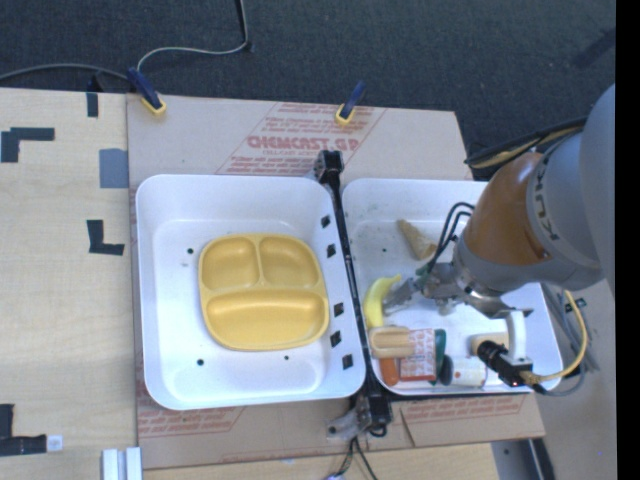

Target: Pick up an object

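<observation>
Landmark is the black divider (338, 258) between the two bins. Left of it: left bin (165, 268) holds one yellow compartment plate (263, 292), flat, roughly centred, untouched. Just right of the divider, in the right bin (545, 353): a yellow banana-like piece (377, 300) close against the divider, a hot-dog toy (392, 342) below it near the front wall, then a flat red and green packet (418, 360) beside that. Further right and toward the back wall, a tan cone-shaped piece (413, 234), on its own. The hand (412, 293) is low in the right bin, just right of the banana piece, pointing at it; looks near or touching but I can't say which. Can't tell whether the hand is wide or narrow, the tips blur into the clutter. Nothing visibly between them. Arm (530, 218) comes in from far right of the divider, orange band over the bin's right half. Progress, my read: approach done, target probably the banana piece, grasp not confirmed, lift not started. Everything sits on the bin floor. Left to do: close on it, lift clear.
</observation>
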Controlling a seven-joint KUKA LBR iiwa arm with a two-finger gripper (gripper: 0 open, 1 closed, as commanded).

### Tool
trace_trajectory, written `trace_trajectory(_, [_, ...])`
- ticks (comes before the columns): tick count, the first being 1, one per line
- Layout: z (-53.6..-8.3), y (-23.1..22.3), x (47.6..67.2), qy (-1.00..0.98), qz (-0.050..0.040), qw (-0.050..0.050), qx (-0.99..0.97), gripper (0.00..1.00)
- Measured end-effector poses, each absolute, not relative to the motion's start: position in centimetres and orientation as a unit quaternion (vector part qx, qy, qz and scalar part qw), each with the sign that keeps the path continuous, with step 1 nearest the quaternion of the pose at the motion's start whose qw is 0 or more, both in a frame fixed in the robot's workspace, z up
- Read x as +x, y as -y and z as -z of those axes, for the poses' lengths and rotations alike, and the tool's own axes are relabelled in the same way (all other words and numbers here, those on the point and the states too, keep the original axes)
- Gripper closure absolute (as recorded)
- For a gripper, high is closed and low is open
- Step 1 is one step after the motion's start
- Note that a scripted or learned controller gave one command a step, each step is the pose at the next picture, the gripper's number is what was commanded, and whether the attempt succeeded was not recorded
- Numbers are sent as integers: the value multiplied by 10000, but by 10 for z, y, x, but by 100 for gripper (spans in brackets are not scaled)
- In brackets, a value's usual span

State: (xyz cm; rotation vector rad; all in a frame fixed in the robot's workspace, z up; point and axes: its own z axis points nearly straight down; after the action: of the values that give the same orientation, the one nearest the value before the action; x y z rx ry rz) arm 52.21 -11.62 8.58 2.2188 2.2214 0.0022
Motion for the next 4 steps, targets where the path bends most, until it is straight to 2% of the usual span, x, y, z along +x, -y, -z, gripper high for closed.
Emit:
trace_trajectory(1, [-87, 103, 560, -7056, 29, 51, 7086, 0])
trace_trajectory(2, [-96, 101, 560, -7061, 17, 47, 7081, 100])
trace_trajectory(3, [-96, 102, 560, -7056, 24, 56, 7086, 0])
trace_trajectory(4, [-105, 101, 559, -7060, 27, 45, 7082, 100])
